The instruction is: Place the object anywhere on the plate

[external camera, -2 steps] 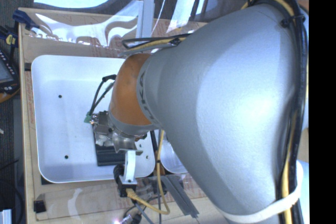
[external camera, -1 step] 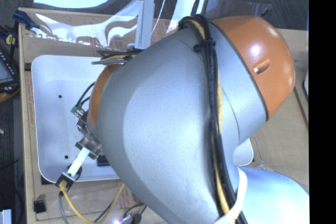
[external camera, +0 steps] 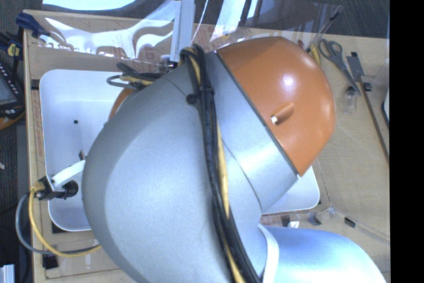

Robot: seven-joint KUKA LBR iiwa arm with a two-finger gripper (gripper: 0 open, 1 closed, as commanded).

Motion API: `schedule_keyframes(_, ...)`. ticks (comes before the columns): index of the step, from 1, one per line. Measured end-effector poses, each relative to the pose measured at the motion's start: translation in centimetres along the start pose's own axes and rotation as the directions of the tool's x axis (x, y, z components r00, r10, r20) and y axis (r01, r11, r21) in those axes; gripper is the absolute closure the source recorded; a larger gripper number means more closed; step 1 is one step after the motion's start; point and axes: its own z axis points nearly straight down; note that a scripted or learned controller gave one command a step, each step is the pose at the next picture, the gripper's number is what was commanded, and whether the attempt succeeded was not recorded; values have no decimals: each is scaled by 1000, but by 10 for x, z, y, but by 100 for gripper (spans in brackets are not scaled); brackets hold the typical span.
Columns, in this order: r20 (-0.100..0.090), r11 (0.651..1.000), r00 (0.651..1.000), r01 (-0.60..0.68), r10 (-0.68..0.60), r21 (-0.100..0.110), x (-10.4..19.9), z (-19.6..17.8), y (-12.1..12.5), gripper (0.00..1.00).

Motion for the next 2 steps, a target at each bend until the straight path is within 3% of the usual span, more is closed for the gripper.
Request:
schedule_keyframes(1, -2, 855, 855, 518, -518, 3, -14, -100, 65, 100)
schedule_keyframes(2, -1, 854, 854, 520, -520, 3, -14, -100, 65, 0)
